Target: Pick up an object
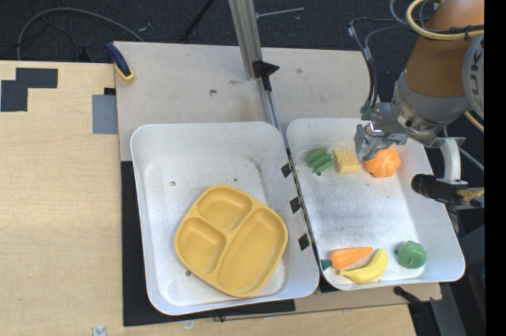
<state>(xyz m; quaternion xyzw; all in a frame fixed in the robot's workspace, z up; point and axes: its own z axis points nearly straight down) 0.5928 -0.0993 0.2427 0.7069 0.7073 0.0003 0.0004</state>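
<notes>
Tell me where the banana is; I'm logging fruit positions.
The banana lies at the near edge of the right bin, touching the carrot, with the green apple to its right.

Tool (370, 143) partly covers the orange toy (385, 164) — grip unclear.

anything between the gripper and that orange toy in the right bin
Nothing visible does. The gripper sits right at the orange toy's left edge, with the yellow block just beside them to the left, not between.
</notes>
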